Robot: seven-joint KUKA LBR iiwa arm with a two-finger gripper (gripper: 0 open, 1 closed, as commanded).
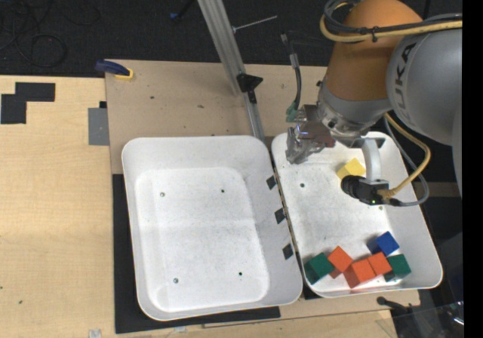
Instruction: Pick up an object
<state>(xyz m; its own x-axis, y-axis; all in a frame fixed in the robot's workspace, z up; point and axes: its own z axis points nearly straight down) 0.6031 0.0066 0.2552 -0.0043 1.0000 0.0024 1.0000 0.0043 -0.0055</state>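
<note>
- A yellow block (351, 169) lay in the right bin (324, 212), in its far half, just right of the claw (303, 145) and apart from it.
- A cluster of blocks sat at the near end of that bin: a green block (319, 266) at the left, an orange block (340, 259) touching it, a larger orange block (364, 269) beside that, a blue block (386, 243) behind, and another green block (398, 265) at the right end.
- The claw hung over the far left corner of the right bin, pointing down; nothing showed between its fingers, and how far apart they stood could not be told.
- The grey arm (423, 80), with its orange band (366, 50), reached in from the right.
- The left bin (151, 159) lay alongside on the tabletop (45, 193).
- A metal rail (223, 35) slanted up from between the bins.
</note>
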